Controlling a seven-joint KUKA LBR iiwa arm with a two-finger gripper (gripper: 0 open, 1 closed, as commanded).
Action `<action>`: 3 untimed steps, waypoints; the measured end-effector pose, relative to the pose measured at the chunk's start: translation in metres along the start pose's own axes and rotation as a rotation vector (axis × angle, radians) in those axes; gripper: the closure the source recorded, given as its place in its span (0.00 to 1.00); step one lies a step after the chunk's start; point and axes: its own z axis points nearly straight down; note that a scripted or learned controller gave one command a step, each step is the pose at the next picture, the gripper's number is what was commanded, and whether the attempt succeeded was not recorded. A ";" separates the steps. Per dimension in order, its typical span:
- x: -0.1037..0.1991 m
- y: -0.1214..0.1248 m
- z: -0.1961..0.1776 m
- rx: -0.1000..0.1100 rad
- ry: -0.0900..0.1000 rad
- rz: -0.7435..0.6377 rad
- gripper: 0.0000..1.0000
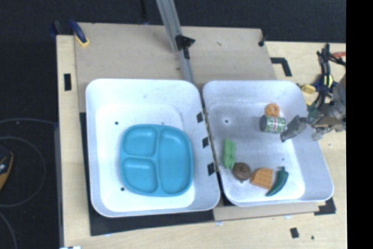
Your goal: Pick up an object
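The can [272, 124] lies on its side in the right bin [250, 90], at the frame's right, long axis roughly left-right, just left of the end effector [303, 127]. Its grip I cannot tell. An orange piece [271, 109] touches the can above; open floor lies below and left.
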 end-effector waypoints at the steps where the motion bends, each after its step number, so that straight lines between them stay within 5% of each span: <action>1: -0.009 -0.003 0.059 0.004 0.001 0.002 0.00; 3: -0.019 0.004 0.150 -0.003 -0.001 0.003 0.00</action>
